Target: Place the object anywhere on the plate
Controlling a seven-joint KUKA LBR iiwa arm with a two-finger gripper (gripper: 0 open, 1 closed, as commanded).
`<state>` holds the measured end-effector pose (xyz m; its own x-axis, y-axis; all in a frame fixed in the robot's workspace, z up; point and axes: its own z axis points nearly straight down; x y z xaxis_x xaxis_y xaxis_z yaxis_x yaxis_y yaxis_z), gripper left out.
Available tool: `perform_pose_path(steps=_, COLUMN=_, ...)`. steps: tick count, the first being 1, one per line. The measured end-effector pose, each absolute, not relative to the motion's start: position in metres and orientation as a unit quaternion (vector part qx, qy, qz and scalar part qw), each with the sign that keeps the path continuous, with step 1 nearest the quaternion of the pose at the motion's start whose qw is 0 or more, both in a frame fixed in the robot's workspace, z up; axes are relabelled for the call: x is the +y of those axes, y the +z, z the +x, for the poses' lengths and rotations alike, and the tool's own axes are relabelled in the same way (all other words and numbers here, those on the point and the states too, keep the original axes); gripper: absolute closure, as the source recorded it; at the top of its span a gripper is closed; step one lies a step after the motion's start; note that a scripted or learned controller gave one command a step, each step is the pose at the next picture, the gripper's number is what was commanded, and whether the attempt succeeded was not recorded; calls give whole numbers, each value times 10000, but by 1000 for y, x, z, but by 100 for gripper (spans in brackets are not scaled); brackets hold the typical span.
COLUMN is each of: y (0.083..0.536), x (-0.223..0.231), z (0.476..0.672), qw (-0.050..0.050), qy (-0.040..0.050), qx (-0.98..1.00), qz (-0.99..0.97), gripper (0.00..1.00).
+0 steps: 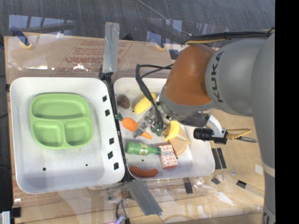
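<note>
Clutter crowds the right bin (205, 160), where the gripper (148, 124) sits low over a carrot (133, 125) beside a banana (173, 130); its grip cannot be told. Neighbours could be nudged or snagged. The green plate (60, 119) waits bare.

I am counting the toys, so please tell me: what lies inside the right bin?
In the right bin: a green bottle, sausage, carrot, corn, banana, small carton and brown ball. The arm covers the bin's far right part.
</note>
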<state>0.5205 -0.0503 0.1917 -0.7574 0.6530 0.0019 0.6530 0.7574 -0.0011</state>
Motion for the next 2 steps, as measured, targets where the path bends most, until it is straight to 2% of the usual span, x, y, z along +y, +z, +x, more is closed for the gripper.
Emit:
perform_pose_path(steps=1, y=223, x=39, z=535, qw=-1, qy=-11, qx=-9422, qz=-3350, gripper=100)
perform_pose_path(steps=2, y=223, x=37, z=535, qw=0, qy=-2, qx=-9417, qz=-3365, gripper=0)
